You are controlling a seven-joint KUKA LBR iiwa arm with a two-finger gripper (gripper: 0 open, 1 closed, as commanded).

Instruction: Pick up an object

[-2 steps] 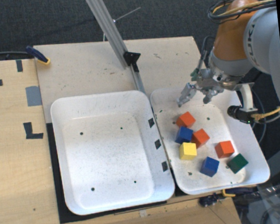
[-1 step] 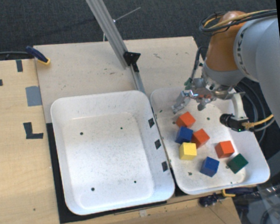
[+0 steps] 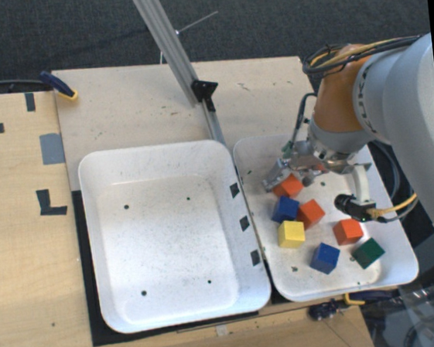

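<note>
— What's the bench like?

— Pale wood bench [image 3: 138, 100], two white bins. The right bin [image 3: 399, 265] holds the blocks, centre-right of frame.

— And the grab?

— I'd centre on the orange block [image 3: 288, 186] and drop straight, clear of the blue block [image 3: 285, 208]. The gripper [image 3: 283, 175] hangs wrist-down over it; I can't tell whether it's gripping.

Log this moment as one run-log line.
gripper: over orange cube, grasp unconfirmed | right bin: seven cubes | phase: reaching
</note>
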